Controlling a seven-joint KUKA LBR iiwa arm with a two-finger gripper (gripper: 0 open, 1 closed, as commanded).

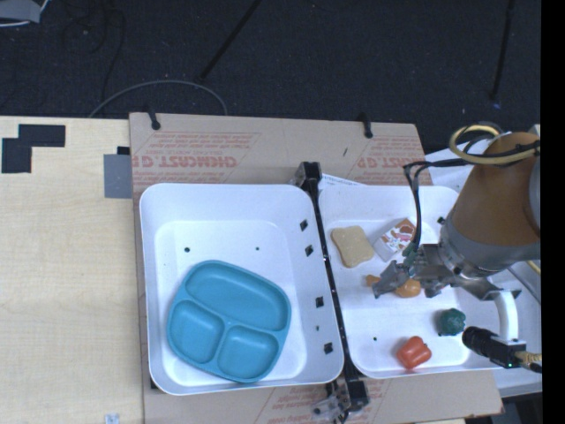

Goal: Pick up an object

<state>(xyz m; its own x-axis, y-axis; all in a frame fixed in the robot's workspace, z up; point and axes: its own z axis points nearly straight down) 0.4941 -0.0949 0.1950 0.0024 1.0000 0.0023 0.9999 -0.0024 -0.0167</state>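
The right bin (353,343) holds several small objects. A tan toast-shaped piece (352,246) lies near its far left. A white and red packet (399,235) sits just right of it. My gripper (394,281) is low over the middle of this bin, right against a small orange-yellow object (410,289) that it partly hides. A green lump (452,321) lies toward the near right. A red-orange object (413,352) rests by the near rim. The arm (494,210) comes in from the right.
The left bin (150,237) holds a blue divided plate (229,321). A black divider with clips (322,272) runs between the bins. Cardboard (265,153) lies under both, and a black cable (413,193) loops near the arm.
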